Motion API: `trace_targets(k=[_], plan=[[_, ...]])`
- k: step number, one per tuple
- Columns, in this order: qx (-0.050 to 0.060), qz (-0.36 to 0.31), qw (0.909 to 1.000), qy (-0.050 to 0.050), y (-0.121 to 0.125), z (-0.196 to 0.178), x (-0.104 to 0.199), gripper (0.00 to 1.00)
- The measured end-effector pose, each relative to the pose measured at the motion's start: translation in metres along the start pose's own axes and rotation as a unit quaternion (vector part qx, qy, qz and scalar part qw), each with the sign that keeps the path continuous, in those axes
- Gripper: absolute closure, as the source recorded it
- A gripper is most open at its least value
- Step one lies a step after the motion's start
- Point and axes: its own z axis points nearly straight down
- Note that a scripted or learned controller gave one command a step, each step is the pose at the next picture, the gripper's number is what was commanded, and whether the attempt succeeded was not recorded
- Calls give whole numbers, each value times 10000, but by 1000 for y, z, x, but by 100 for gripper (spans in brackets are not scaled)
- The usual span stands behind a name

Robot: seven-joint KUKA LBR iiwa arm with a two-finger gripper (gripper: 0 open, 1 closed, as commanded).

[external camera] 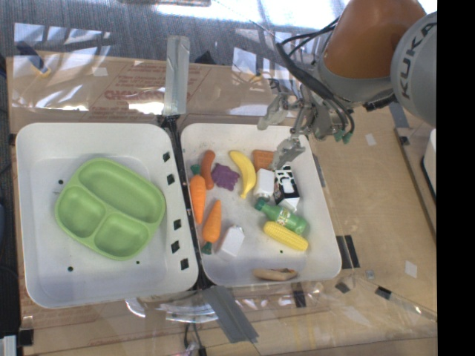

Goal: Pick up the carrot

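The toy carrots (198,197) lie along the right bin's (326,236) left wall — light, stiff, slick plastic; best pinched mid-body. The gripper (289,148) hovers apart, fingers slightly spread, holding nothing.

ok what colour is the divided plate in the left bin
Light green: the divided plate shows plainly in the camera view, lying in the white left bin.

the grey arm (421,58) bears black letters "kuk", cut off at the frame's right side.
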Motion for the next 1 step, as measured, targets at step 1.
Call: trace_targets(k=[1], plan=[[-19, 227, 9997, 29, 49, 78, 23, 0]])
